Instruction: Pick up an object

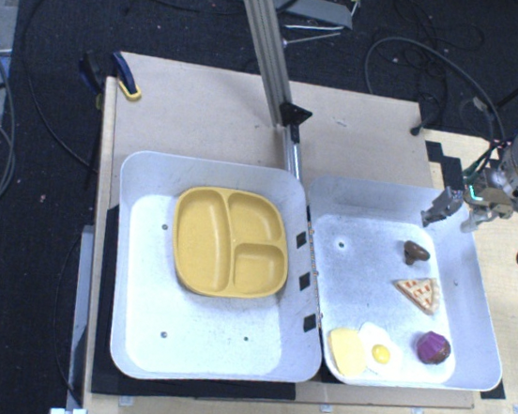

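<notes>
Small dark brown lump of toy food (415,252) lying loose in the right-hand white bin (354,204), nearest thing to the gripper; nothing lifted yet.

Sharing that bin: a toy pizza slice, tan crust with red topping (418,293), just below the brown lump; a round purple toy (433,347) nearer the front corner; a toy fried egg, white with a yellow yolk (377,346), sitting against a pale yellow flat piece (347,351). All five are resting on the bin floor. The two-finger gripper (457,210) is hanging over the bin's far right rim, fingers spread apart with nothing between them, near the brown lump but clear of it. The left-hand white bin (130,326) is carrying a yellow three-compartment plastic tray (231,242). Judging by this, the pick is only at approach: descent, closing and lift are all remaining.
</notes>
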Controlling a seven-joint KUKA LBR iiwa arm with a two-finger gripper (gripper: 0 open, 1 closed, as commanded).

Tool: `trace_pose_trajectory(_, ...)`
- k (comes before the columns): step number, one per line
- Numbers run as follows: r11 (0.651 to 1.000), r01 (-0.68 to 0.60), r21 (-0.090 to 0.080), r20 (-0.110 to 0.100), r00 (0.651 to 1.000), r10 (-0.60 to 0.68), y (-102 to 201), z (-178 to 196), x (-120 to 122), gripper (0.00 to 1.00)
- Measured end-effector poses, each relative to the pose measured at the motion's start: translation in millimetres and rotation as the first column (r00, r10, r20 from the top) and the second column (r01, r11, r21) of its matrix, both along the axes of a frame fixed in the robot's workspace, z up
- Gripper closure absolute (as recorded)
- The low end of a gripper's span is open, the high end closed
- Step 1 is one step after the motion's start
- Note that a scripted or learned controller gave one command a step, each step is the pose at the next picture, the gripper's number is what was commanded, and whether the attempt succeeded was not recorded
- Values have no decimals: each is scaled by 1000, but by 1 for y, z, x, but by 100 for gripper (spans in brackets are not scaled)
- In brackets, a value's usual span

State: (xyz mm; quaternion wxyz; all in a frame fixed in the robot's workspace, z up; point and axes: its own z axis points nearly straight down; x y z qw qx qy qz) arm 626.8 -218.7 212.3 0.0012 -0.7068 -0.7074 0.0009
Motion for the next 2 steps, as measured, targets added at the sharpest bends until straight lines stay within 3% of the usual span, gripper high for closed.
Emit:
trace_pose_trajectory(1,1000,-1,-1,4,1000,1,0,2,1,0)
trace_pose_trajectory(2,1000,1,0,-2,1000,-1,2,-59,-8,0)
